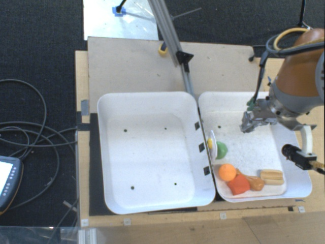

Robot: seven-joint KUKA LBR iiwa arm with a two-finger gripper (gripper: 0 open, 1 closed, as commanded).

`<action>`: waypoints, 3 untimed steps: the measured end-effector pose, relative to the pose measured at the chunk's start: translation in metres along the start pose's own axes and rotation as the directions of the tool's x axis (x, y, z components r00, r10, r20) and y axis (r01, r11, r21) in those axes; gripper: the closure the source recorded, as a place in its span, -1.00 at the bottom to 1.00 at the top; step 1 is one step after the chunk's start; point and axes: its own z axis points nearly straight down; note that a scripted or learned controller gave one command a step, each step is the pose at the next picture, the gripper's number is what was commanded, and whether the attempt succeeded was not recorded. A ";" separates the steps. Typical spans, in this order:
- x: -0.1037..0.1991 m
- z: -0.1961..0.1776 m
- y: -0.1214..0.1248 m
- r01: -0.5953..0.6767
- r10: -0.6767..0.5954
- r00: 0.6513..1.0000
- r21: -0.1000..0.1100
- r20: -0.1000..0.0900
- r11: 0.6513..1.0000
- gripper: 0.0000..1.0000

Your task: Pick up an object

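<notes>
Gripper [249, 123] position: suspended over the upper part of my right bin [304, 189], near its middle. Finger state: I cannot tell from this angle, as the tip is small and dark against the white floor. Nothing is visibly between the fingers.

Candidate objects lie in the lower part of the same bin, well apart from my gripper:
- Green ball [222, 150]: beside the bin's left wall, closest to my gripper.
- Orange ball [227, 172]: below the green ball.
- Red block [238, 185]: touching the orange ball at its lower right.
- Orange-brown piece [255, 183]: just beside the red block, on its right.
- Tan bread-like piece [271, 176]: lying flat, just right of the orange-brown piece.

Left bin [109, 151]: adjoins the right bin along a shared edge.

My arm [299, 75], orange-banded, enters from the right above the right bin. A grey pole [167, 27] slants down from the top to the junction of the two bins. Cables [30, 131] lie on the dark floor at left.
</notes>
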 end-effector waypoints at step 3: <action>0.158 0.004 0.046 0.000 0.000 1.000 -0.003 0.000 1.000 1.00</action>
